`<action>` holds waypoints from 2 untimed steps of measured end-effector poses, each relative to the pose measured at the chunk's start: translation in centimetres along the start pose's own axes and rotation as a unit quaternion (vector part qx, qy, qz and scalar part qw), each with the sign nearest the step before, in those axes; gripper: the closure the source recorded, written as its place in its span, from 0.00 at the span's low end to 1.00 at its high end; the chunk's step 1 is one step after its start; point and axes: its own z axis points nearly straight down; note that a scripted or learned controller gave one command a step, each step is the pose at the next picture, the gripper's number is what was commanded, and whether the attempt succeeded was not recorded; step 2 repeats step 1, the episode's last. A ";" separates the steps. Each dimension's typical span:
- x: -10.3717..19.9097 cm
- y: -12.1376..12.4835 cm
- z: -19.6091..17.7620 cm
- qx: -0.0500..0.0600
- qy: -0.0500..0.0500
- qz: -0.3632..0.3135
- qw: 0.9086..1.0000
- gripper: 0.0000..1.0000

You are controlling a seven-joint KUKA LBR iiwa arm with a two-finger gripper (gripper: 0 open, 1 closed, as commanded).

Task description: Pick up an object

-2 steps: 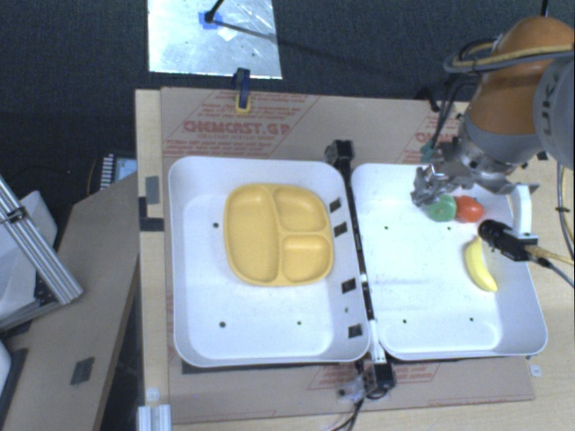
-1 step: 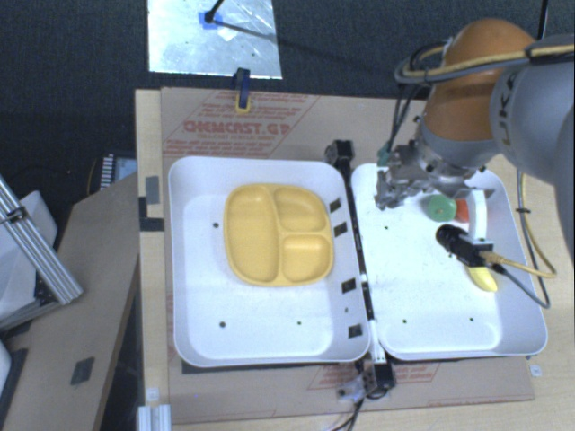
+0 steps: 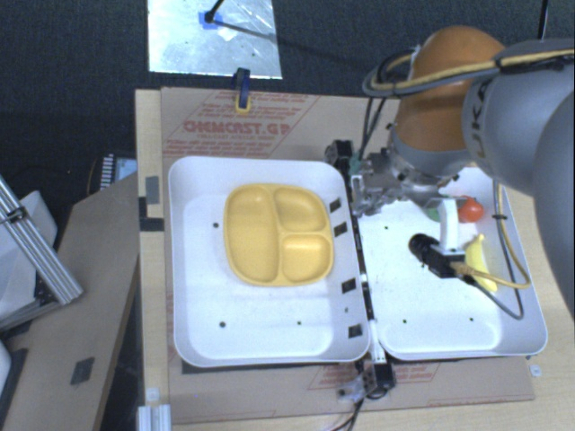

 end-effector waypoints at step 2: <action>5.0 -0.3 -0.2 0.000 0.000 0.000 1.000 1.00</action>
